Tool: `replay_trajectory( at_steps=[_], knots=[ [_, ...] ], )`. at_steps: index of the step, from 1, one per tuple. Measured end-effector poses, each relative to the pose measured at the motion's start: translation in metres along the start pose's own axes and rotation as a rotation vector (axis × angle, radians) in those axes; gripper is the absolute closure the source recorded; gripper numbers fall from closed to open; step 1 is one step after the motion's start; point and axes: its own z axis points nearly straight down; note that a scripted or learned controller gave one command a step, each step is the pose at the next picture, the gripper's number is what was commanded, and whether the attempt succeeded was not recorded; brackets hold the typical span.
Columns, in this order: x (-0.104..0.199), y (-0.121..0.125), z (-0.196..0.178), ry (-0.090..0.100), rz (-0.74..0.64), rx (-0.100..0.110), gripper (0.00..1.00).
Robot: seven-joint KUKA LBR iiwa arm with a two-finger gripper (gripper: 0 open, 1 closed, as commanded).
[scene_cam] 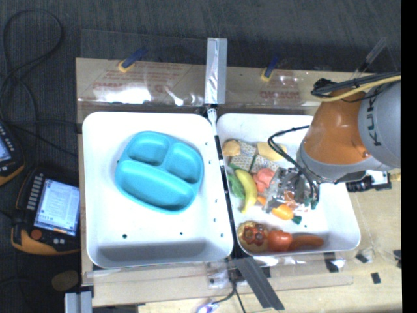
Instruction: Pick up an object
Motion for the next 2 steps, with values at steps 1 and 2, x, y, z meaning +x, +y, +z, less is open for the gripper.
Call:
replay_trajectory(
  at_steps=[1, 2],
  knots=[
    [-0.011, -0.004, -0.011, 0.002, -0.058, -0.001, 1.00],
    [0.026, 0.054, -0.098, 0.001, 0.022, -0.003, 1.00]
  ],
)
